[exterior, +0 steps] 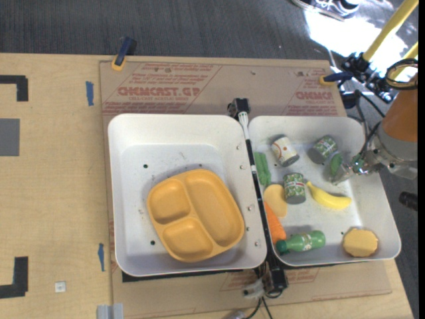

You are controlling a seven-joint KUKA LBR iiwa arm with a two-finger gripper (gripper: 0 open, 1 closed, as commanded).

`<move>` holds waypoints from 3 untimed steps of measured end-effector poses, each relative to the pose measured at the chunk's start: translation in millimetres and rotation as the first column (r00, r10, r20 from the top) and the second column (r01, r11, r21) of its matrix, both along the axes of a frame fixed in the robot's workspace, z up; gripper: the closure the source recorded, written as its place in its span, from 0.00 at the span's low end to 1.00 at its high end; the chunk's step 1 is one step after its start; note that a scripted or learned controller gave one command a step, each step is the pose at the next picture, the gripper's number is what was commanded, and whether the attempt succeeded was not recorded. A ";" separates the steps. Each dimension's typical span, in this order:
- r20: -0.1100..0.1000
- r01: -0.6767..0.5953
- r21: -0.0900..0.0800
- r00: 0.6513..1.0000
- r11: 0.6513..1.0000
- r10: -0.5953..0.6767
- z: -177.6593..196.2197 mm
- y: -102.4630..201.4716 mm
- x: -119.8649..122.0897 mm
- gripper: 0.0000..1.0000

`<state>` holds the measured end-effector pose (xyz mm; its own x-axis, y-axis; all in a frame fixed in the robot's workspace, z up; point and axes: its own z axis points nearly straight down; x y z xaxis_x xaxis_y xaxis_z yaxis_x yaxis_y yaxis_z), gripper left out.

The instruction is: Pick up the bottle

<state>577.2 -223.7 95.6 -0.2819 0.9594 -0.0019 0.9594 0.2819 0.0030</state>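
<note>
The green bottle lies on its side near the front wall of the right bin, its long axis nearly left-right, cap end toward the carrot. The gripper hangs over the bin's right side beside a can; whether it is gripping anything cannot be told.

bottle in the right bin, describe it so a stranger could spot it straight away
Look in the right bin, along its near edge. The bottle lies on its side there, between the carrot and the yellow bun. It alone is green with a white label.
</note>
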 end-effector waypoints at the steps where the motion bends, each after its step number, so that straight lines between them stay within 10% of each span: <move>1: -0.006 -0.003 0.009 1.000 1.000 0.003 -0.8 4.0 -0.1 0.00; 2: 0.005 -0.306 -0.005 0.952 0.952 0.306 -7.7 25.8 49.8 0.00; 3: 0.007 -0.429 -0.005 0.903 0.903 0.429 -6.3 103.9 22.4 0.00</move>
<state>599.7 -119.9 89.3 -0.6664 0.7456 -0.0085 0.7455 0.6664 0.0081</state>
